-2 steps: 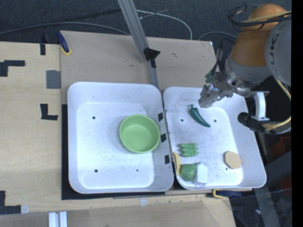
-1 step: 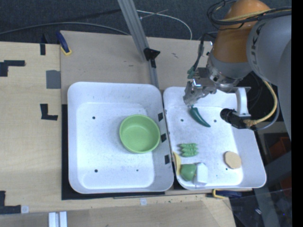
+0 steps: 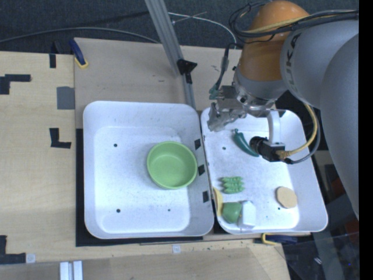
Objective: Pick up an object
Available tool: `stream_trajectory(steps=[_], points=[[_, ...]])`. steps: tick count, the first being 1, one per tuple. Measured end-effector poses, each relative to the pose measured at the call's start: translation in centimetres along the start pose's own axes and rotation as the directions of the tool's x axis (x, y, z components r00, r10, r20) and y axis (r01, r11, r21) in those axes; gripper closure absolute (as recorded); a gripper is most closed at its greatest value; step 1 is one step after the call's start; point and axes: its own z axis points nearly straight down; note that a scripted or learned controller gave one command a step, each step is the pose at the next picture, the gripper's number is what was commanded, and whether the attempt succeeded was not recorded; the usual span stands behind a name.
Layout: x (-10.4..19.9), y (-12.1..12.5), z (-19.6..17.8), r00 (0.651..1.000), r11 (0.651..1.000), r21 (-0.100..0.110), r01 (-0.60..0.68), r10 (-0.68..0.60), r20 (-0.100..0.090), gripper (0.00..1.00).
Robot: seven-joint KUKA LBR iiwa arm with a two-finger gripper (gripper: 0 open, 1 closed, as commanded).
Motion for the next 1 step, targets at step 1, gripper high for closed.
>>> stream_trajectory(steps=[1], points=[[6.36,-0.05,0.57,1.0,1.0,0.0,0.002,-0.002,-0.001,1.0]])
